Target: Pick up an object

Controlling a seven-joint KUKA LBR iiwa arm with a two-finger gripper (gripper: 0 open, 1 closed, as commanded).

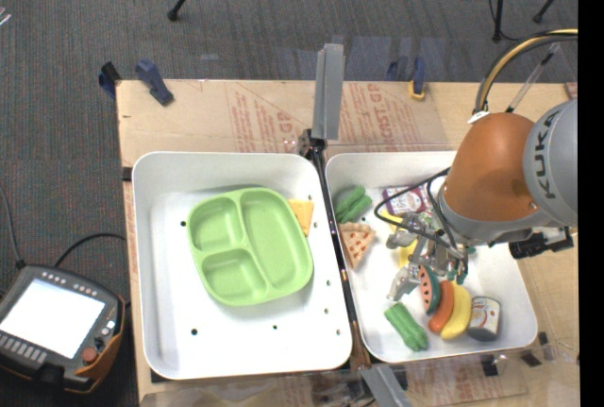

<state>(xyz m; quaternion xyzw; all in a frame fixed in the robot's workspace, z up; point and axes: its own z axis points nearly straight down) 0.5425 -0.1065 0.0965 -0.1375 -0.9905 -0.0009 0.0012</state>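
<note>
So, biggest first: the desk (pixel 236 117) was covered in brown cardboard with red print that read backwards, something like "BOTTOM", and it carried two white bins. One left bin (pixel 156 301) held one green divided plate (pixel 250 245) with three compartments, plus one orange-yellow wedge (pixel 302 212) peeking out at the plate's right edge. One right bin (pixel 514 287) held the small stuff. One arm (pixel 495 174) came in from the right, with "KUK" readable on its grey link.

The gripper (pixel 427 265) hung over the middle of the right bin, pointing down; I honestly couldn't tell what the fingers were doing, too much clutter around them.

Counted in that bin: two green pieces, one (pixel 353 203) at upper left, one (pixel 406 326) near the front, long axis running diagonally toward the lower right. One pizza slice (pixel 357 244), tip pointing down. One watermelon slice (pixel 433 292) just beside one banana (pixel 457 313), both lying along a steep diagonal. One small can (pixel 485 318), one purple-edged packet (pixel 406 201), writing too small to read.

One pendant (pixel 57 325) sat on the floor at lower left.
</note>
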